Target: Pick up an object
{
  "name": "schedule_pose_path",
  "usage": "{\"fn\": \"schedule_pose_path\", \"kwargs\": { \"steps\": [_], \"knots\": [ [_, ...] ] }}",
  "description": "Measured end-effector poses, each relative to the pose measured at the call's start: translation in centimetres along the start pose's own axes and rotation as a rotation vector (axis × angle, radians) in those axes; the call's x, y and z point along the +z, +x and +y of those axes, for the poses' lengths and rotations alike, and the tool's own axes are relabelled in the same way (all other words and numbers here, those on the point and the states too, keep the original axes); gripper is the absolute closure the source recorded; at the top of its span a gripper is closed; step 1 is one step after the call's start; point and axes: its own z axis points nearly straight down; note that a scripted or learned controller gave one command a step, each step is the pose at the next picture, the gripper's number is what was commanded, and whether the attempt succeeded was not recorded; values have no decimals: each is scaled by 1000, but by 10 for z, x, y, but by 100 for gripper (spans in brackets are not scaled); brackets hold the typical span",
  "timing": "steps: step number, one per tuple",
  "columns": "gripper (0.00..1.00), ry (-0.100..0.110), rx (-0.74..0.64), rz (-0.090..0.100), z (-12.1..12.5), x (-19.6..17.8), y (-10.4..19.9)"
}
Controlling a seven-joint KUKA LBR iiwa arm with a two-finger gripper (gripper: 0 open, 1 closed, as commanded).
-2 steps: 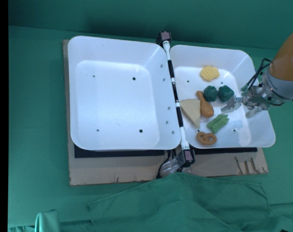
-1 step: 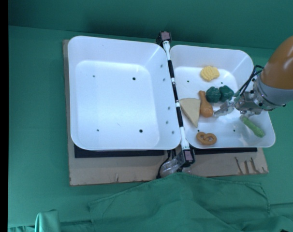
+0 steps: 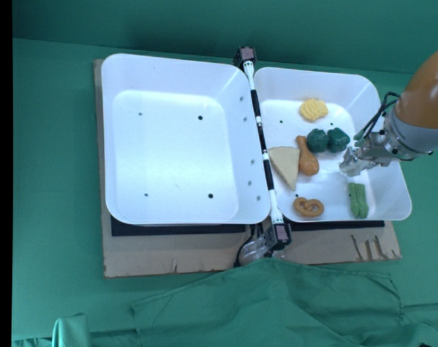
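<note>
My arm is cut off at the right edge of the picture, and my gripper (image 3: 351, 166) is small and blurred, so I cannot tell how my jaws stand or whether they hold something. The left bin (image 3: 125, 78) is beside the right bin (image 3: 363, 89), which holds six things: a yellow waffle piece (image 3: 314, 109) at the back, a dark green broccoli (image 3: 328, 139), an orange drumstick (image 3: 306, 157) touching a pale cheese wedge (image 3: 284, 165), a brown pretzel (image 3: 308, 207) in front, and a green bean pod (image 3: 358, 199). I hover above the bin floor, just beside the broccoli and near the bean pod.
</note>
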Motion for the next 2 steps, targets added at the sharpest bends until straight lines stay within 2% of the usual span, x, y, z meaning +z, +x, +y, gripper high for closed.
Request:
{"fn": "schedule_pose_path", "kwargs": {
  "steps": [1,2],
  "knots": [
    [100,16,-5,6,9,-62,4],
    [100,13,-4,5,16,-127,4]
  ]
}}
